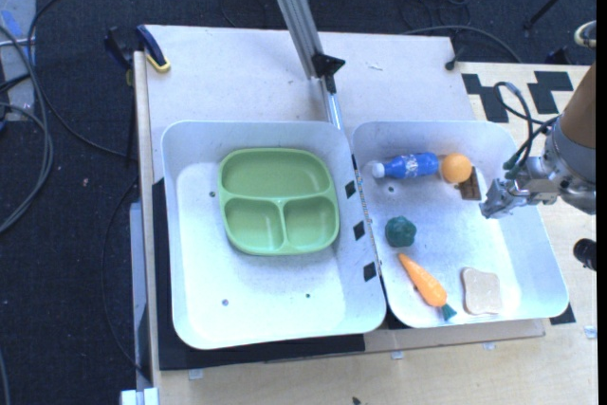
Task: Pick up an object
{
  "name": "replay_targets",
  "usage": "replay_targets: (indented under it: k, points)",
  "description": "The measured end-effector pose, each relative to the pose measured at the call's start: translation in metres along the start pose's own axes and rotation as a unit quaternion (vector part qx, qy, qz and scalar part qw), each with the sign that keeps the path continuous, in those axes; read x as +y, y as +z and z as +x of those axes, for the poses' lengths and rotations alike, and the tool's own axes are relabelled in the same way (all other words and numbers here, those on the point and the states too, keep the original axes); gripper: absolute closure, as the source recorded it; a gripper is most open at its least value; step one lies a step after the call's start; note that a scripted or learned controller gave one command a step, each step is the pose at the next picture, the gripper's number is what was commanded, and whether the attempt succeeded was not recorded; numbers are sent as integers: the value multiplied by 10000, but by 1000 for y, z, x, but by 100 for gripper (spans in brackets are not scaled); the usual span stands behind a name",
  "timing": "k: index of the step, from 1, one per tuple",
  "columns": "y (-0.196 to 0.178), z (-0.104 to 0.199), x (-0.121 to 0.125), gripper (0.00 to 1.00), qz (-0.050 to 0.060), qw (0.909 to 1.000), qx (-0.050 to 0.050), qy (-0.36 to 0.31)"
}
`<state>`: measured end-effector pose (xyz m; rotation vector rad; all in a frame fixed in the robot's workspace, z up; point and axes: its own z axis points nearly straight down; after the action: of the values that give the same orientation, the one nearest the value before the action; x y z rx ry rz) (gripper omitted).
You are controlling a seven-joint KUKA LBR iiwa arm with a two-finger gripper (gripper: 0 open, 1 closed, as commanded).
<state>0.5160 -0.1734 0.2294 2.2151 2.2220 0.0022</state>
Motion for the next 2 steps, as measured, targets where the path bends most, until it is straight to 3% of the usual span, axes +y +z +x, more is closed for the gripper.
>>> replay_targets:
  k: [1,2]
  points:
    - [-47,0,1,100,-3,10000,-2,0]
    - [-45,57,18,100,11,10000,7,-15]
